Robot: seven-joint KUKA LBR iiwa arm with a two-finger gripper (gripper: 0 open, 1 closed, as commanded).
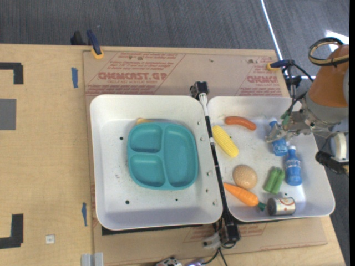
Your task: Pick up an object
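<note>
Left bin: one teal three-compartment tray; right bin: one hot dog, one corn cob, one tan roll, one carrot, one green piece, one can and two blue bottles, one lying free, the other directly under the gripper. Whether the gripper is spread or closed cannot be told. Both bins rest on a printed cardboard sheet clipped to a pale wooden bench, with grey carpet beyond.
</note>
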